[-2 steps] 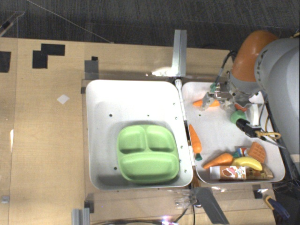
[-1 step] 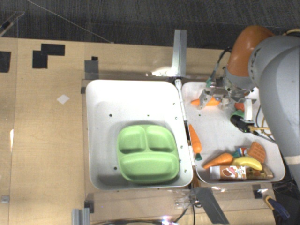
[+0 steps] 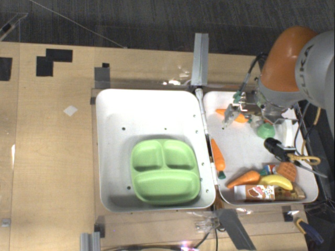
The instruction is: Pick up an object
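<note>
My gripper [image 3: 234,115] hangs low over the back left part of the right bin [image 3: 246,145]. Directly beneath it lies a small orange piece [image 3: 222,111], partly hidden by the gripper. A green round item [image 3: 265,130] sits just to the gripper's right. Along the bin's left wall lies a carrot [image 3: 216,156]. At the front of the bin are another orange carrot [image 3: 244,178], a yellow banana [image 3: 277,181], a brown waffle [image 3: 287,170] and a bottle [image 3: 267,193] lying on its side.
The left bin [image 3: 120,114] bears a green divided plate [image 3: 165,170] toward its front. A metal divider post [image 3: 200,61] stands behind the gap between the two bins. The arm's orange band [image 3: 285,59] looms over the right bin's back right corner.
</note>
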Robot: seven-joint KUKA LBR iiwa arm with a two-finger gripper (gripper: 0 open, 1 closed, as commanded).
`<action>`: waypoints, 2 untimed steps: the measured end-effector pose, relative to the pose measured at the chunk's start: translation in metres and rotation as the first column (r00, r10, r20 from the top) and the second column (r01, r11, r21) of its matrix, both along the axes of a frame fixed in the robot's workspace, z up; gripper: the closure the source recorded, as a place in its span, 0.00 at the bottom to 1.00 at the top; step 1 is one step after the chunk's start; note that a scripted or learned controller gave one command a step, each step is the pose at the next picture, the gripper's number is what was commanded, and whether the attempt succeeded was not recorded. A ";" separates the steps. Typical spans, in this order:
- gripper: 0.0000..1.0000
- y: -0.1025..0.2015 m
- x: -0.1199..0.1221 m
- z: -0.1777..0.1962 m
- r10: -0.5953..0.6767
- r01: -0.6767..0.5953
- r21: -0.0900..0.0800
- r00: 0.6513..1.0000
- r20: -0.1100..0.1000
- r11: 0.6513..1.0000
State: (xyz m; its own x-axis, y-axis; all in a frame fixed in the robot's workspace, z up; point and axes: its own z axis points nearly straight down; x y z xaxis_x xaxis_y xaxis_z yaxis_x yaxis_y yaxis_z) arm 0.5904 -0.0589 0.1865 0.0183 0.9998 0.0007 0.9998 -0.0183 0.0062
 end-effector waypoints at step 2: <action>0.00 -0.065 0.075 -0.099 -0.154 0.154 0.007 0.987 -0.035 0.988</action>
